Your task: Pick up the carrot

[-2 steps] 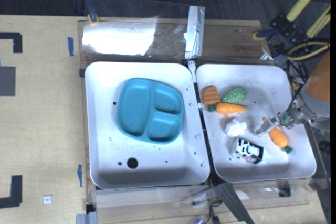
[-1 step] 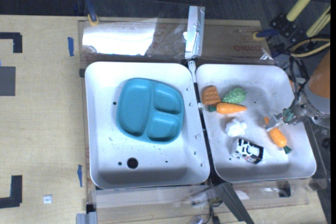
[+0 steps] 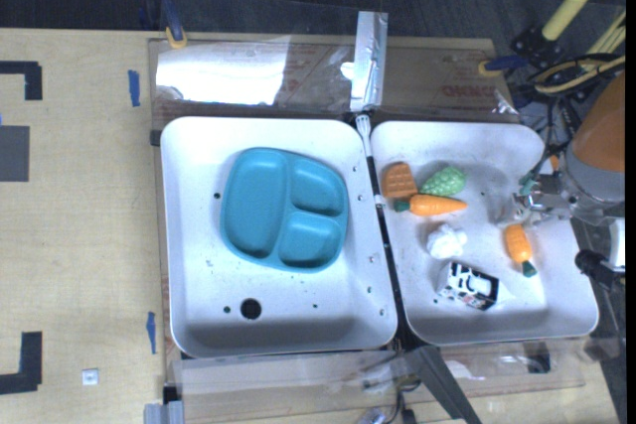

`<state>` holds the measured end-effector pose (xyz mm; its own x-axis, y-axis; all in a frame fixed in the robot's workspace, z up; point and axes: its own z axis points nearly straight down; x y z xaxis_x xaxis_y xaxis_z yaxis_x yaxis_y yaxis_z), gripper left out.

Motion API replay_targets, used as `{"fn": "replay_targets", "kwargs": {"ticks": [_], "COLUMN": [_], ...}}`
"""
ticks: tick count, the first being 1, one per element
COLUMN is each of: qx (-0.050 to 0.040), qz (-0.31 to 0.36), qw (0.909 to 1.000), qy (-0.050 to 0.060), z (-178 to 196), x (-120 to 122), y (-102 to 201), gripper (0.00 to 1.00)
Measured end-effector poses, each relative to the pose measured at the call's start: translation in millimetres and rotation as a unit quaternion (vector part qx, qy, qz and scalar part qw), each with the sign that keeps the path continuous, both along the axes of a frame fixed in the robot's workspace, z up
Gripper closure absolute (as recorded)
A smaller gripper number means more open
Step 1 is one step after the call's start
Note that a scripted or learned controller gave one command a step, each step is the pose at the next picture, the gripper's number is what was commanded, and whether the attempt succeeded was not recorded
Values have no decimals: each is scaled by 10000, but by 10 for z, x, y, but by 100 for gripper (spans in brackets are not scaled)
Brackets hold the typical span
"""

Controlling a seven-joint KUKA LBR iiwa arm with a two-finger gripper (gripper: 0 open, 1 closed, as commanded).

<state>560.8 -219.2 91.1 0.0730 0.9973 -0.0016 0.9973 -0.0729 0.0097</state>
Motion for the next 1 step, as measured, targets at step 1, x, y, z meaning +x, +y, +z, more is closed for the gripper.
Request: {"fn": "replay_targets", "kwargs": {"ticks": [1], "qx": [7], "qz": [-152], "qw": [9999], "qy": [4], "z": [885], "x": [446], "y": [426], "gripper": [100]}}
